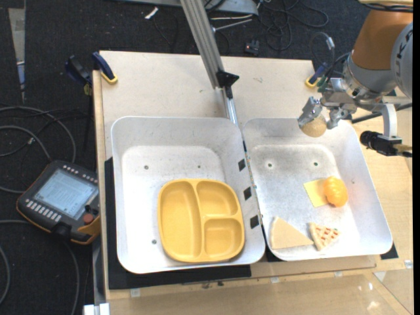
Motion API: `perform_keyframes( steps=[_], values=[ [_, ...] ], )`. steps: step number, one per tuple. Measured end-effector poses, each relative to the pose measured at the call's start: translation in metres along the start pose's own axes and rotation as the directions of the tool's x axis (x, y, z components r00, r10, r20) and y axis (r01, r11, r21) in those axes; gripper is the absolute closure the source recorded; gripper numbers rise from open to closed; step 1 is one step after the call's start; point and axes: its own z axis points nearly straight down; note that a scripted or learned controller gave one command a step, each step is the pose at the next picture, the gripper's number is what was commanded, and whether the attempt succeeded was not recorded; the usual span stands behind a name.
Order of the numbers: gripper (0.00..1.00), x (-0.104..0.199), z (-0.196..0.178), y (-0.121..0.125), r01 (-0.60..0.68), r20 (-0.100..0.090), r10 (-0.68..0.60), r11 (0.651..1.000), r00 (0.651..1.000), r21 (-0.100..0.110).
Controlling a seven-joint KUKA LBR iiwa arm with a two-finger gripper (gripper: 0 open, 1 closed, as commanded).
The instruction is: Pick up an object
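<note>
Nearest to me, in the left bin [131, 143], I see a yellow plate [201, 220] with three sections. Beside it, the right bin [367, 176] has a tan wedge [289, 234] and a small waffle piece [325, 235] along its near edge. A bit further back lie a flat yellow square [315, 192] and a round orange thing [336, 191], touching each other. At the far edge of that bin is my gripper [320, 118]. A small, round, tan lump [314, 127] sits at its fingers. The fingers look closed around it, and the lump seems lifted off the bin floor.
</note>
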Motion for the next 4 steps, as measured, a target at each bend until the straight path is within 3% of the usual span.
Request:
perform_keyframes(
  steps=[1,4],
  values=[
    [1.00,0.000,-0.054,0.002,0.000,0.000,0.000,1.000,1.000,0.002],
    [1.00,0.169,-0.023,-0.018,0.004,-0.004,-0.004,1.000,1.000,0.012]
  ],
)
